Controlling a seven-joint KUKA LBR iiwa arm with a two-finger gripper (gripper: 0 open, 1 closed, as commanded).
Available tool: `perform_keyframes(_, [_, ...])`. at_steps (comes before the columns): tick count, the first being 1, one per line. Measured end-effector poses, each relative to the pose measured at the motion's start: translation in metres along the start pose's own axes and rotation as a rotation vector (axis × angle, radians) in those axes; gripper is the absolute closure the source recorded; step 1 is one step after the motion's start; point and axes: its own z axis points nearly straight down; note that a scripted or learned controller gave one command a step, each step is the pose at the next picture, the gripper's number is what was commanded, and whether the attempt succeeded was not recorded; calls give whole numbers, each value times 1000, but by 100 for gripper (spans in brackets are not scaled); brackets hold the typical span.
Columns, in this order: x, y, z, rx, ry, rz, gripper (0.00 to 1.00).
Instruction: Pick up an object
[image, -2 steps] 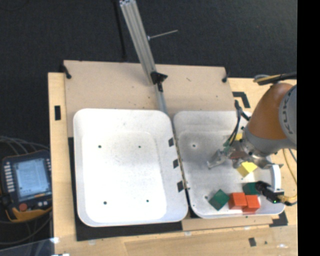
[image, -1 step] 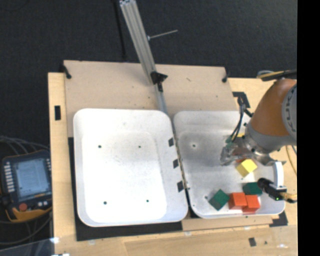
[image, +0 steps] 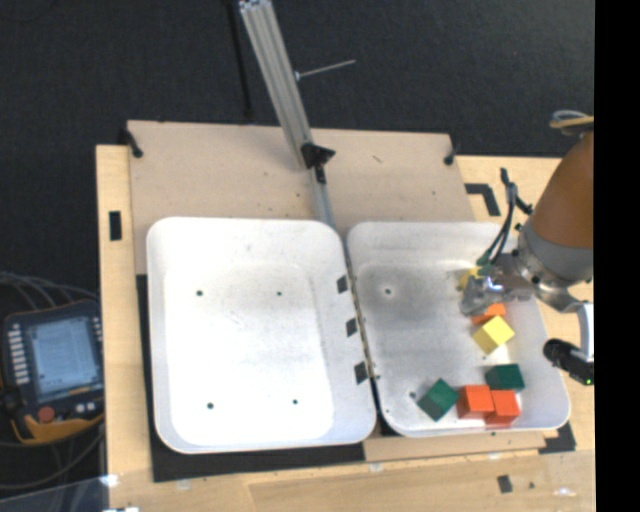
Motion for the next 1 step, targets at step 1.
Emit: perform_keyframes(1, [-2,2,-54,-1,0,-12,100])
